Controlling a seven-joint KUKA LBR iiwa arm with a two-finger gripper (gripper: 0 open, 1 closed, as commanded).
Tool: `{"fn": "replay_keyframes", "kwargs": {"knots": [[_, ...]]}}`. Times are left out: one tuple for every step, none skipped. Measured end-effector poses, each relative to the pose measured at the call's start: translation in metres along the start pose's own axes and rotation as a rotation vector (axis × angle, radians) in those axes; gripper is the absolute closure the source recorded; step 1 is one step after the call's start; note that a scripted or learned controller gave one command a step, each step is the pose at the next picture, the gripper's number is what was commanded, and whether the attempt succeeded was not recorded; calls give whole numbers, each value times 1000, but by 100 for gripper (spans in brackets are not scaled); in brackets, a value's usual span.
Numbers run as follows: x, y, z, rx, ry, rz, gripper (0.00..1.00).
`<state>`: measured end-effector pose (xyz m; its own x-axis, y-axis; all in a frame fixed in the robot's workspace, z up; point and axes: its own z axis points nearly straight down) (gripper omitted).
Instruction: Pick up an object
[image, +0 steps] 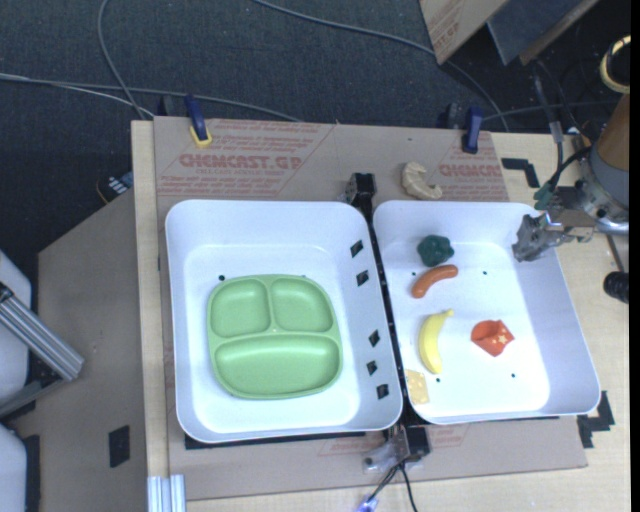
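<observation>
The right bin (560, 345) holds a dark green broccoli-like toy (435, 249), an orange-red sausage (433, 280), a yellow banana (433, 340) and a red strawberry-like piece (491, 337). A small tan cracker (416, 386) lies at the bin's front left corner. My gripper (528, 243) hangs over the bin's far right edge, well to the right of the green toy and above the red piece. Nothing shows between its fingers.
The left bin (190, 250) carries a green divided plate (274, 334). A beige toy (421, 180) lies on the cardboard behind the right bin. Clamps (199, 124) and cables sit along the back edge.
</observation>
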<state>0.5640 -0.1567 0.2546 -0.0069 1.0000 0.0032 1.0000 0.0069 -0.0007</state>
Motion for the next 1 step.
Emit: {"fn": "replay_keyframes", "kwargs": {"knots": [[43, -2, 5, 2, 0, 2, 100]]}}
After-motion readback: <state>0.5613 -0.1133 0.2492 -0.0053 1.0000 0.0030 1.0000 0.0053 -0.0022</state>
